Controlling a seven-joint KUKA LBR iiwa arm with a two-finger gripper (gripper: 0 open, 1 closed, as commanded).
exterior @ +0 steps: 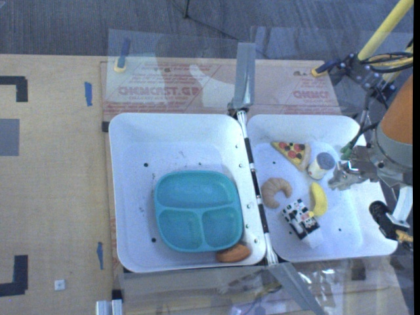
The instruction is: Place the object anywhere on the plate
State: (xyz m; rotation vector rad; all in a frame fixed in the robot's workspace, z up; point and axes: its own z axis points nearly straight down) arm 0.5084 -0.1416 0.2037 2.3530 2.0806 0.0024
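While the arm (pixel 398 126) leans in over the right edge of the tabletop (pixel 52 195), its tool (pixel 346 174) hangs above the right bin (pixel 341 241), near that bin's right wall. Fingers too small and blurred to read; cannot tell whether wide or narrow, and nothing is seen between them.

Left bin (pixel 131 143): a teal plate (pixel 197 210) with three compartments, lying toward the bin's near side, nothing on it. A small orange-brown bread roll (pixel 233 253) sits in the bin's near right corner, just beside the plate's near right rim, on the bin floor, off the plate.

Right bin: a pizza slice (pixel 291 152) toward the far left part. A small jar (pixel 321 164), blue-grey top, just beside the pizza's right end. A croissant (pixel 276 190) near the left wall, mid-bin. A banana (pixel 319 199) below the jar, close under the tool. A black-and-white patterned block (pixel 300 218) just left of the banana's near end, near the croissant but apart from it.
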